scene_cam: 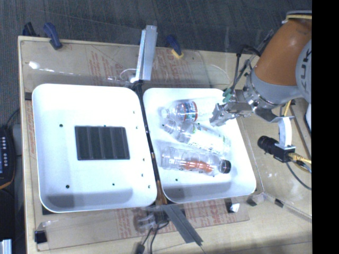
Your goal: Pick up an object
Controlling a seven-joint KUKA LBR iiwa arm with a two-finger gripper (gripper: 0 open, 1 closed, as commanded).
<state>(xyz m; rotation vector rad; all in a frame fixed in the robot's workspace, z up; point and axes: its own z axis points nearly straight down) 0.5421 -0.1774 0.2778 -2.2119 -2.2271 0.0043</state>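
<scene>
Clear plastic: two bottles lie in the right bin (241,181). Upper bottle (180,114), red-blue label, sits near the bin's back; lower bottle (193,163), dark cap, orange contents, lies lengthwise toward the front. Gripper (220,115) hangs above the bin's right rear, beside the upper bottle, nothing visibly between its fingers; finger spacing cannot be told. Left bin (53,105) holds a dark ribbed rectangle (101,142).
</scene>
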